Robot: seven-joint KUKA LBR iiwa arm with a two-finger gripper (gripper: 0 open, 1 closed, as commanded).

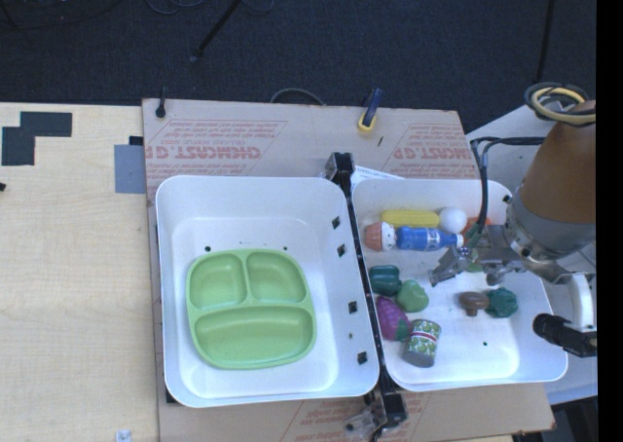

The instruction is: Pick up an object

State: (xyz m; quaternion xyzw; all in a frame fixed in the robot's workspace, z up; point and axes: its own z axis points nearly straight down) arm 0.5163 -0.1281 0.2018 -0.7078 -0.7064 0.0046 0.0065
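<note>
**Gripper low over a crowded right bin**

We see the gripper [474, 262] hanging low in the right bin [545, 364], its fingers spread apart with nothing between them. Just below it lie a brown object [474, 303] and a dark green object [503, 304]. To its left lies a blue-and-white bottle [414, 238], its label too small to read, beside a yellow piece [410, 218]. Further left sit green pieces [412, 296], a purple object [390, 316] and a small printed cup [421, 342]. The left bin [195, 202] holds a green divided plate [252, 309]. The cardboard [243, 141] behind carries red lettering, upside down and illegible to us.
</note>
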